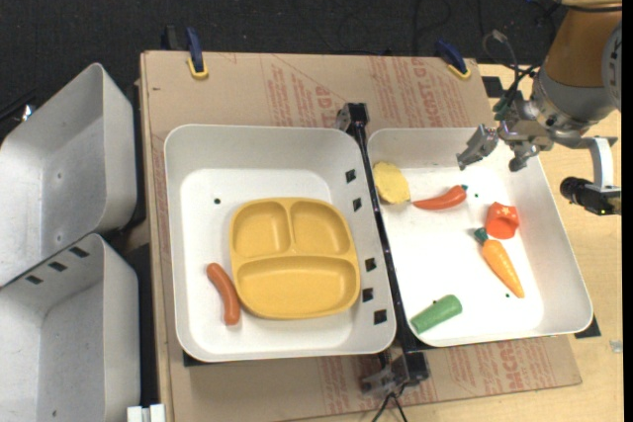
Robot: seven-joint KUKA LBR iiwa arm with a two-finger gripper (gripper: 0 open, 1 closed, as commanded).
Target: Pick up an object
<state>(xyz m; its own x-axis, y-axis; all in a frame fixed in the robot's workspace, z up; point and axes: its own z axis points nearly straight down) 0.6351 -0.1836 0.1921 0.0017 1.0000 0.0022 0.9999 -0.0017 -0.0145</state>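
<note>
We see a brown board (pixel 297 89) on the desk, held by blue clamps at its far edge, with dark carpet (pixel 99 5) and loose cables beyond it. Two shallow white bins sit side by side on the board, their inner walls touching along a black divider strip.

The left bin (pixel 188 212) holds a yellow divided tray (pixel 294 257) near its middle, and a toy sausage (pixel 224 293) lies just beside the tray's left near corner. Bare floor rings the tray on the far and left sides.

In the right bin (pixel 564 311), a yellow lemon-like piece (pixel 391 182) rests against the left wall, with a red chili pepper (pixel 440 199) just beside it. A red bell pepper (pixel 502 219) sits near the middle, touching or nearly touching the carrot (pixel 501 265) below it. A green cucumber piece (pixel 436 312) lies apart near the front edge. The far right corner and the near right floor are open.

The arm comes in from the right, and the jaws (pixel 497 148) hang over the bin's far right part, spread apart, gripping nothing, well clear of the toys.
</note>
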